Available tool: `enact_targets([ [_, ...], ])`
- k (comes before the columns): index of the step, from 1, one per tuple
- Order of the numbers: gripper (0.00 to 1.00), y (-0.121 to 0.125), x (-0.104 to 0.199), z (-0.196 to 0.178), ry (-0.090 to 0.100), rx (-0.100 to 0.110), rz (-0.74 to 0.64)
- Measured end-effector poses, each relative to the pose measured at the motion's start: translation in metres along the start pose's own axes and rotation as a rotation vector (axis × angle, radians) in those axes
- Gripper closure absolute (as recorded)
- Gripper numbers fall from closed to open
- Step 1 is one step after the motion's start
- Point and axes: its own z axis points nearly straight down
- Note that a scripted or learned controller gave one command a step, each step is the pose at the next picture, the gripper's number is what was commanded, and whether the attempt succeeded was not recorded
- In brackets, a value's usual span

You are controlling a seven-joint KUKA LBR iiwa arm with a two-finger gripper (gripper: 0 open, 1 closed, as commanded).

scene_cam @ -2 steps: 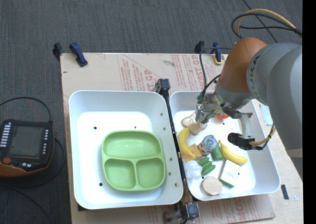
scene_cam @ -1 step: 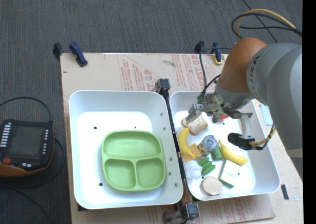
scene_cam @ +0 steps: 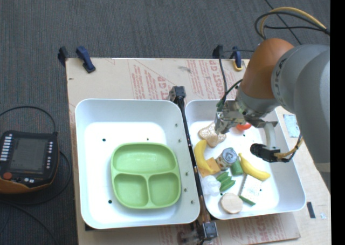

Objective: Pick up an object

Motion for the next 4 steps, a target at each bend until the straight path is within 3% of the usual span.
enact_targets([
  [1, 0.0, 0.0, 0.0, 0.0, 0.0, 0.0, 0.0],
  [2, 0.0, -0.01, 0.008, 0.024, -0.004, 0.007, -0.001],
  [3, 1.0, -0.011, 0.009, 0.013, -0.001, 0.015, 0.0],
  [4, 0.0, -0.011, 0.009, 0.013, 0.0, 0.015, 0.0],
])
